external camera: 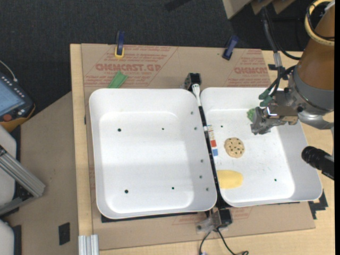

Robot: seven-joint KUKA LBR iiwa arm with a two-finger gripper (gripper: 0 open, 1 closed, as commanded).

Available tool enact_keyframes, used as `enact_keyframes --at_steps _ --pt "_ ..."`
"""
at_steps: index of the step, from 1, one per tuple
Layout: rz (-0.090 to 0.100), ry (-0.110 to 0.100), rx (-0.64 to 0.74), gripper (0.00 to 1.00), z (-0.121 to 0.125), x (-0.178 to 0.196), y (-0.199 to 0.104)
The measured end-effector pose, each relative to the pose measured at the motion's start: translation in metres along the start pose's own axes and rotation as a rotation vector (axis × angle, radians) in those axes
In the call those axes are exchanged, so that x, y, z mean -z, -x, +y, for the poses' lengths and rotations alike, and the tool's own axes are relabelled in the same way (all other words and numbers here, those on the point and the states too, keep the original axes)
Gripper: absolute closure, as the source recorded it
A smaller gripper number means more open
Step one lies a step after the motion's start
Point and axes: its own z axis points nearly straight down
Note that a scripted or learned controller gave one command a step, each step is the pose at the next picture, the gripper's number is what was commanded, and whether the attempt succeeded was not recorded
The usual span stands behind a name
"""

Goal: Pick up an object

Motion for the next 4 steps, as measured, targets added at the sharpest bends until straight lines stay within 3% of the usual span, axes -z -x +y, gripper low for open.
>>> enact_keyframes --at_steps 1,2,3,4 --pt "0.003 -0.016 0.004 1.00 -0.002 -0.117 -0.013" --pt "0.003 0.003 0.008 1.00 0.000 -0.052 -0.028" --pt "0.002 0.014 0.005 1.00 0.001 0.073 -0.007" --pt "0.002 -0.014 -0.001 1.00 -0.001 -0.025 0.040"
